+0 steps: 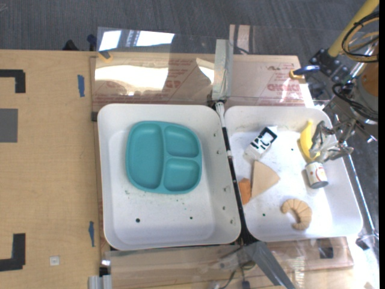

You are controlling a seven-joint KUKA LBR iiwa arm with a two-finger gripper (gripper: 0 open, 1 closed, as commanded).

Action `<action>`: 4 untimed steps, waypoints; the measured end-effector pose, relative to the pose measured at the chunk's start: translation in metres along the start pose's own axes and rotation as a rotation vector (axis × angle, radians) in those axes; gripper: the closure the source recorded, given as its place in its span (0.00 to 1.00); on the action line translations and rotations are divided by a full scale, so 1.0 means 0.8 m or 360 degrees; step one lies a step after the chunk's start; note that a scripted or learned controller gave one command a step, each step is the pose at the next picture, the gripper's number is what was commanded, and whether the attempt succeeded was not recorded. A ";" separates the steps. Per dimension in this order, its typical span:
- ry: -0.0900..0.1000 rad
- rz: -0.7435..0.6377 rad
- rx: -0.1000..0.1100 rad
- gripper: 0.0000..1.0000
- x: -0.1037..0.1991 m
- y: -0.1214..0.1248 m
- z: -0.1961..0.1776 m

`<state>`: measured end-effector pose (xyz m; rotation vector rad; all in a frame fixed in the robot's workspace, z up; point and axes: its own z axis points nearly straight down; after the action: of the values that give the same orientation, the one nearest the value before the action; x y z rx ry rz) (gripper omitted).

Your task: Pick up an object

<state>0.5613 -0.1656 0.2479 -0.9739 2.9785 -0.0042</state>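
Tray (pixel 162 156) left — croissant (pixel 297 212) right

Left white bin (pixel 114 221) — holds a teal three-compartment tray (pixel 162 156), lying flat near its centre. Small dark specks dot the floor below the tray. Bench surface (pixel 45 161) — tan, with black corner marks and blue tape pieces.
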 end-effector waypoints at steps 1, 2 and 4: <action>-0.0001 -0.0684 -0.0001 1.00 0.009 -0.055 -0.010; 0.0004 -0.1065 -0.0009 1.00 0.097 -0.019 -0.023; -0.0001 -0.0631 -0.0002 1.00 0.063 -0.041 -0.058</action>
<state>0.5397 -0.2219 0.2938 -1.5422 2.7288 -0.0041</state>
